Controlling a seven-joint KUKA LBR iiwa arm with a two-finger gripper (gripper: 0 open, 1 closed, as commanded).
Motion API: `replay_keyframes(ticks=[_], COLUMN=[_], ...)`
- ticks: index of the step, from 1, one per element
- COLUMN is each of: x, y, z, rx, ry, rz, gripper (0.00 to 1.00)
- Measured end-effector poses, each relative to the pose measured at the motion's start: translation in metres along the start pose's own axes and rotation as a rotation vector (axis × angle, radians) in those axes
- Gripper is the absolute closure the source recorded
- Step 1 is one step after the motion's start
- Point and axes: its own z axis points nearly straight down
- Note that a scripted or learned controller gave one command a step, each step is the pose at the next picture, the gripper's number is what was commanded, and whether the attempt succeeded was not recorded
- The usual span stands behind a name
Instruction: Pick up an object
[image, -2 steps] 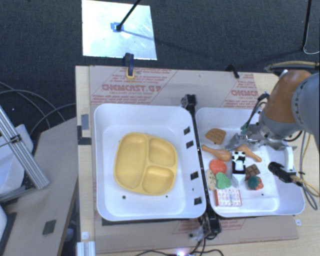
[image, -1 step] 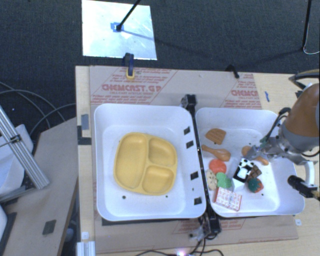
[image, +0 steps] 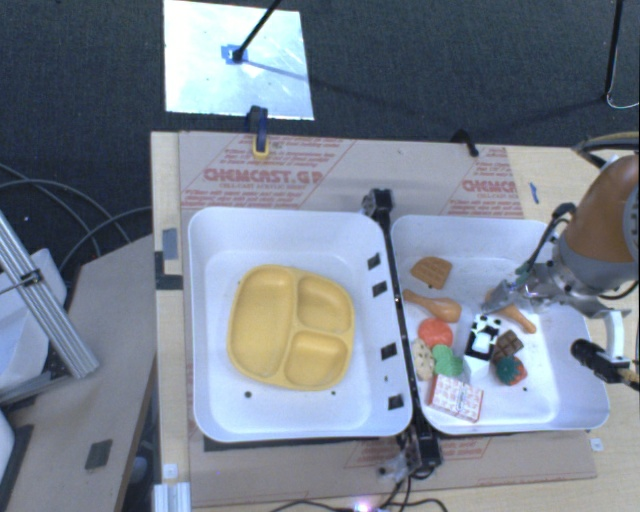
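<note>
The end effector (image: 503, 297) hung low in the right bin (image: 575, 400), among the toys beside a black-and-white block (image: 485, 337); whether it was open or closed, I cannot tell. Nothing looked lifted, so the pick remained undone.

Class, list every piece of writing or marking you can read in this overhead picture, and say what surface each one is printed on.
"CHEMCAST GP": red print on the brown protective sheet under the bins, above the left bin.
The same red print, slanted, above the right bin: partly cut off, not fully readable.
Black-and-white square marker in the right bin: a pattern, no letters.
Red-and-white packet: print too small to read.
</note>
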Motion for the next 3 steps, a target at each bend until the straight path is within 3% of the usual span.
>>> replay_keyframes(ticks=[1, 2, 3], x=[0.000, 0.085, 0.163], y=[0.001, 0.041, -0.001], z=[-0.011, -0.062, -0.126], rx=[-0.003, -0.005, -0.003], ry=[0.000, 0.003, 0.006], rz=[0.000, -0.008, -0.007], gripper=[1.00, 1.00, 1.00])
